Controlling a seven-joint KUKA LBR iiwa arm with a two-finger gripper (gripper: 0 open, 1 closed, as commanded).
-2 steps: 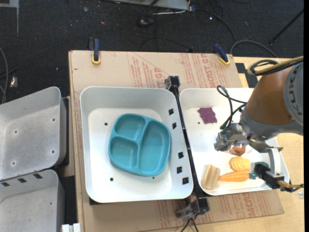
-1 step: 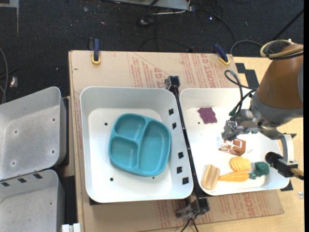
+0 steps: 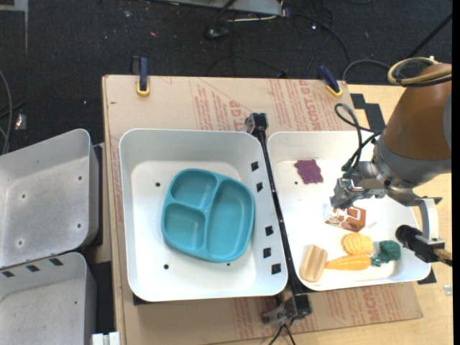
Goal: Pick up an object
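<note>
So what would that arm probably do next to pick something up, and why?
Probably go straight down a little. The gripper hangs in the right bin, right above the small brown-and-white item, with nothing visibly held. The purple piece and the orange toys lie farther off, so that item looks like the nearest target.

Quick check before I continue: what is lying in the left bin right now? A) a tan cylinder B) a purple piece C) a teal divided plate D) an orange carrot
C: the teal divided plate lies alone in the left bin, while the purple piece, the carrot and the tan cylinder are in the right bin.
</note>
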